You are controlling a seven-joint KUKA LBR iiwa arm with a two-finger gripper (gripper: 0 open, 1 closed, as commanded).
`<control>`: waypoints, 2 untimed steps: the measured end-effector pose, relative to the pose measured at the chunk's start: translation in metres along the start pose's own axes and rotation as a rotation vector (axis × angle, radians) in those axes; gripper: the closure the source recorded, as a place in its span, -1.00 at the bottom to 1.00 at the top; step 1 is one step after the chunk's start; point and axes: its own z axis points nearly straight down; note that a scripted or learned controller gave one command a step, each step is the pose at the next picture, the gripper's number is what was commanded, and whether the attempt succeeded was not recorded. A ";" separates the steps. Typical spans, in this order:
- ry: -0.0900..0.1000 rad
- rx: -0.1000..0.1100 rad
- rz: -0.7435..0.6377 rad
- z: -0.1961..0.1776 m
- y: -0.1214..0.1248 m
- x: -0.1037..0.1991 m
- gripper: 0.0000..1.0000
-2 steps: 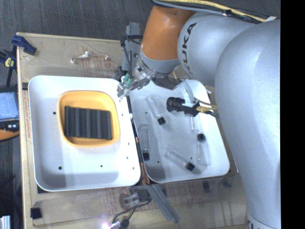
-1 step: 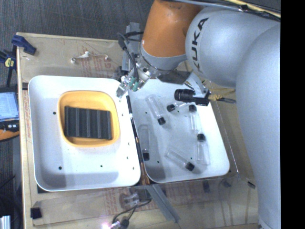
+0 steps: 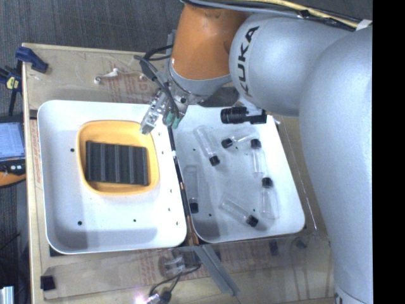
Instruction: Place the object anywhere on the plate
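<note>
Probably light, stiff and slick, the clear tubes point(image 3: 205, 141) right of the plate point(image 3: 117, 160) want a mid-body pinch. Whether the end effector point(image 3: 158, 114), above the plate's upper right corner, is spread or pressed together, I cannot tell.

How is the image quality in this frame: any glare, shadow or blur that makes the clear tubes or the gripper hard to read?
Camera view: lighting is even and soft; the clear tubes nearly vanish against the right bin, only their black caps standing out; a grey shadow lies along the left bin near its lower edge; the gripper is small and slightly soft above the yellow plate; the arm shows mild sheen.
</note>
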 end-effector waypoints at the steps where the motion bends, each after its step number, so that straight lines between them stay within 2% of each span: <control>1: -0.005 -0.002 -0.205 -0.064 0.037 -0.006 1.00; 2: 0.000 0.000 -0.446 0.004 0.001 0.000 1.00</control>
